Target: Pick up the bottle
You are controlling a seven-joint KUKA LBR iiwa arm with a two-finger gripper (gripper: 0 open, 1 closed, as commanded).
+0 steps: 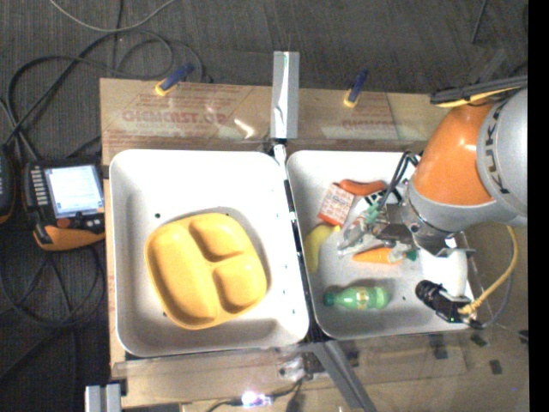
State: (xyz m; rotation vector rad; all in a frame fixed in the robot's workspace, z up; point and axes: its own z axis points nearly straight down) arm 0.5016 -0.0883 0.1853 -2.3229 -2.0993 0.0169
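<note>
Two shallow white bins sit side by side on the bench. The left bin (129,230) holds one item: a yellow plate (208,269) with three compartments, lying near its centre. The right bin (300,187) holds several items: one green bottle (356,298), one carrot (377,254), one red and white packet (337,202), one pale yellow fruit (317,245) against the bin's left wall, and one orange-red object (362,186) near the far side, too small to identify. Two clips, one at the far left (172,79) and one at the far right (355,87), hold a cardboard backing behind the bins. One handheld screen unit (69,194) lies on the floor to the left of the bench.

One arm (467,166) reaches in over the right bin, grey with an orange section. Its claw (364,230) hangs above the middle of that bin, just over the carrot. Whether the claw is apart or together cannot be told; the metal parts blur together against the bin floor. Nothing is visibly held.

The bottle lies on its side on the floor of the right bin, near the front wall. It is just in front of the claw, nearer the camera, with the carrot between them. It is apart from the claw, not touching it.

The bottle is translucent green with a yellowish label band around the middle. Its long axis runs left to right across the bin.
</note>
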